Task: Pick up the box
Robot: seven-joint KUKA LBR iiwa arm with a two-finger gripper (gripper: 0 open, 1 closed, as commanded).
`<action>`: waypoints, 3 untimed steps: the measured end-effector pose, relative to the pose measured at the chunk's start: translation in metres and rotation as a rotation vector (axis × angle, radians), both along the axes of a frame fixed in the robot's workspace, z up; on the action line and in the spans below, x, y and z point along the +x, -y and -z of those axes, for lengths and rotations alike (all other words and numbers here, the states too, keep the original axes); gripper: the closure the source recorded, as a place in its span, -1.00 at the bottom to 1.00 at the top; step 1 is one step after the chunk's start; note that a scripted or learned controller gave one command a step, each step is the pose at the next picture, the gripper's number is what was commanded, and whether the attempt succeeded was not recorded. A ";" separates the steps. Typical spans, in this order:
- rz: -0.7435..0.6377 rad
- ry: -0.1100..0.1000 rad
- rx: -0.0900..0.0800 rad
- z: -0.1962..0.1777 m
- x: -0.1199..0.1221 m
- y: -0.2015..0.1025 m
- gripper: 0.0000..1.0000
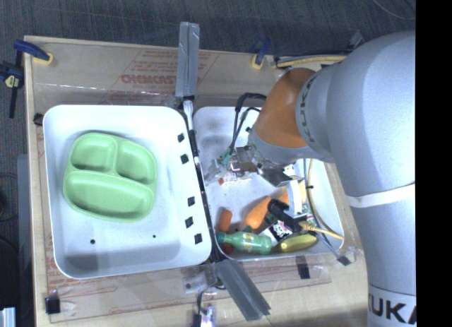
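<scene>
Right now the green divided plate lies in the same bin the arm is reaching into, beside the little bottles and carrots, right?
Not quite. The camera view shows the green divided plate lying in the left bin, while the arm reaches into the right bin, where the small bottles and carrots are.

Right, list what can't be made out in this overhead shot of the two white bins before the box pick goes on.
- Gripper: the grey arm's orange-banded wrist covers it in the camera view; finger state unreadable.
- Box: nothing in the right white bin reads clearly as one; the arm hides the bin's upper part.
- Heap of small items, orange, green and yellow: overlapping, too small to name.
- Green divided tray, left bin: fully visible.
</scene>
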State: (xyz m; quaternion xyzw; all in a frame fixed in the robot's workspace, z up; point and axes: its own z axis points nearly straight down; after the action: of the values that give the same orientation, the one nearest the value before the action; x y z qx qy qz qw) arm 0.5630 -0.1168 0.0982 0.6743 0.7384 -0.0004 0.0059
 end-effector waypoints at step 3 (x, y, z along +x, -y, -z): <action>-0.015 0.005 0.000 0.000 -0.002 0.001 -1.00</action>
State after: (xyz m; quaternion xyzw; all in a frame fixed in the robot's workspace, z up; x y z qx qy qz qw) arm 0.5614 -0.1174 0.0987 0.6687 0.7435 0.0011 0.0077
